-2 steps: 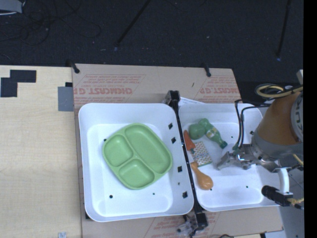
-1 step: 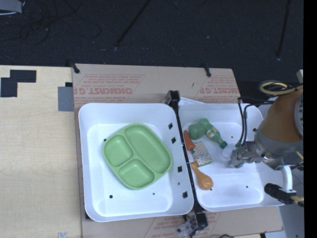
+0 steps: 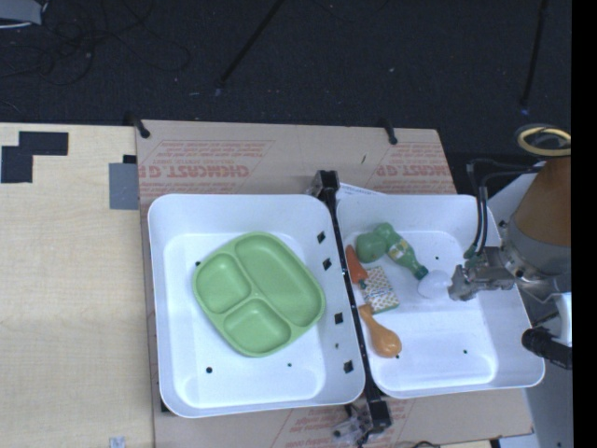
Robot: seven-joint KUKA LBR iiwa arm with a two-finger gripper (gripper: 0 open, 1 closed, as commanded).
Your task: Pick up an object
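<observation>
The right-hand bin (image 3: 466, 367) holds the candidate objects, clustered against its left wall: a green bottle-shaped item (image 3: 389, 248) lying on its side with its dark cap pointing toward the bin's centre; a slim orange-red piece (image 3: 355, 264) just beside it, near the divider; a small patterned packet (image 3: 380, 289) lying flat directly below the bottle; and an orange, pear-shaped item (image 3: 381, 334) below the packet, its narrow end toward the packet. A pale, round white object (image 3: 431, 287) rests on the bin floor just right of the bottle's cap. The gripper (image 3: 464, 283) sits low over the right half of this bin, immediately right of the white object; whether its tips touch that object cannot be told, and nothing is seen between them. Whether the gripper is released or clenched cannot be told from this angle. Behind it, the arm (image 3: 546, 213) enters from the right, its orange band visible above the grey wrist. The left-hand bin (image 3: 177, 250) contains 1 green plate (image 3: 258, 292) with 3 compartments, lying flat and turned at an angle. Both bins rest on a cardboard sheet (image 3: 280, 157) on the light wooden bench (image 3: 65, 297).
</observation>
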